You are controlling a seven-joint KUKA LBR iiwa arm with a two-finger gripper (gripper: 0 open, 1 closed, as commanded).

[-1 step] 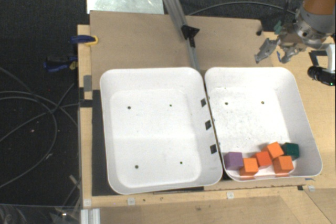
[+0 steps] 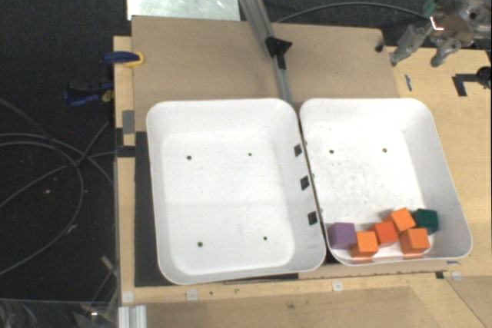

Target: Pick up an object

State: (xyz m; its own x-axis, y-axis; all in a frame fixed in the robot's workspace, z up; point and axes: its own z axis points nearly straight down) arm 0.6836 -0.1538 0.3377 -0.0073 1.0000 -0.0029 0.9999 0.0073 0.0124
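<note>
Blocks (image 2: 384, 230) against right bin's (image 2: 430, 127) near rim; pincer (image 2: 423, 46) beyond far edge.

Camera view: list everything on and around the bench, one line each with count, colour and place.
Bins: 2, white, side by side on the bench.
Orange blocks: 4, orange, near corner of the right bin.
Purple block: 1, purple, left end of that cluster.
Green block: 1, dark green, right end of the cluster.
Bench: 1, tan board, under both bins.
Pole: 1, grey, slanting down to the gap between the bins.
Clamps: 2, blue and yellow, at the bench's left edge.
Cables: several, grey, on the dark floor at left.
Gripper: 1, grey, above the bench beyond the right bin, holding nothing.
</note>
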